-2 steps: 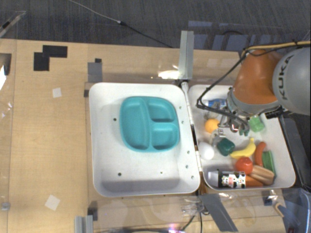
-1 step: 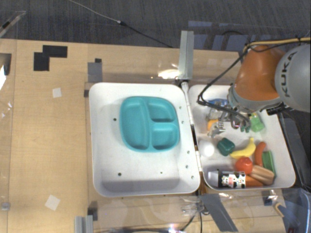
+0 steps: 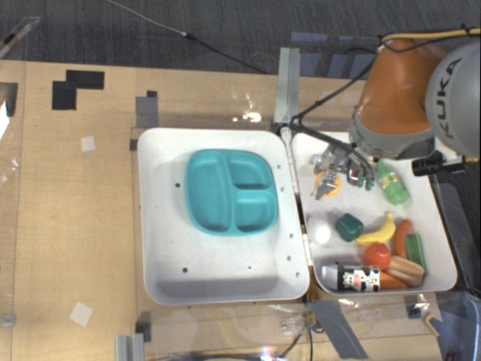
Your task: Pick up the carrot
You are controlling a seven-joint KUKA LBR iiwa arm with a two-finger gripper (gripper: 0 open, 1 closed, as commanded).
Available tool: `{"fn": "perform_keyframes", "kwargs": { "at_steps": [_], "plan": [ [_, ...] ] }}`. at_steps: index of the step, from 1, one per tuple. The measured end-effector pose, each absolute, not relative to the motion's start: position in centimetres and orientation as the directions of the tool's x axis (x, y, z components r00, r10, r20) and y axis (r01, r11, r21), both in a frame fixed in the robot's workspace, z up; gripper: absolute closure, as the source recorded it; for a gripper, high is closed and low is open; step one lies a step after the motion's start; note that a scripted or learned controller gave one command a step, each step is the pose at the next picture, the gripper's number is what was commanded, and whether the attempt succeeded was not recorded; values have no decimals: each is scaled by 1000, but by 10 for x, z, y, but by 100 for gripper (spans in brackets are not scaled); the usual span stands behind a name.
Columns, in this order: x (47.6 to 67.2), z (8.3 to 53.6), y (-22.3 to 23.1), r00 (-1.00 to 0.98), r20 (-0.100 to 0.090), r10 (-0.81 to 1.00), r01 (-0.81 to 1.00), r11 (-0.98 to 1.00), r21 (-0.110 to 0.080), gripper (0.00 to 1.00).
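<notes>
1. The wooden desk (image 3: 68, 224) carried two shallow white bins side by side, with a few black patches near its far left corner.
2. The arm (image 3: 409, 89), grey with an orange band, reached in from the right and hung over the far part of the right bin (image 3: 445, 265).
3. The left bin (image 3: 161, 277) held a teal divided plate (image 3: 229, 190) with three compartments, lying roughly in the bin's middle.
4. The hand (image 3: 331, 183) hovered low over the right bin's far left area, above bare white floor; whether it was wide or narrow I could not tell, and nothing showed between its tips.
5. A black-and-white bottle (image 3: 357, 278) lay on its side along the near wall of the right bin.
6. A hot dog (image 3: 406, 269) lay just beside the bottle's right end.
7. The carrot (image 3: 402, 235), orange-red, lay in the near right part of the bin, between the banana (image 3: 378, 232) and a green vegetable (image 3: 415, 248), well apart from the hand.
8. A green bottle (image 3: 392, 186) lay near the far right.
9. A dark green block (image 3: 349, 226) sat just left of the banana.
10. A red tomato (image 3: 377, 256) sat below the banana.
11. A white ball (image 3: 322, 234) rested near the left wall.
</notes>
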State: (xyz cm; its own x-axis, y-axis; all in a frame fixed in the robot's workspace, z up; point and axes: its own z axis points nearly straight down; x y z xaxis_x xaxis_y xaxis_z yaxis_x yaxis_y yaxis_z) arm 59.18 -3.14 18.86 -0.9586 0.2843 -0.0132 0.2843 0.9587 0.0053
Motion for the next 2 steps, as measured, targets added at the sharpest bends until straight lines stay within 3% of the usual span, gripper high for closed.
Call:
{"fn": "perform_keyframes", "kwargs": {
  "at_steps": [1,2],
  "plan": [
    [594,200,-31,-959,-22,281,281,960,7,100],
    [545,207,-21,-743,-4,670,670,743,5,100]
  ]
}}
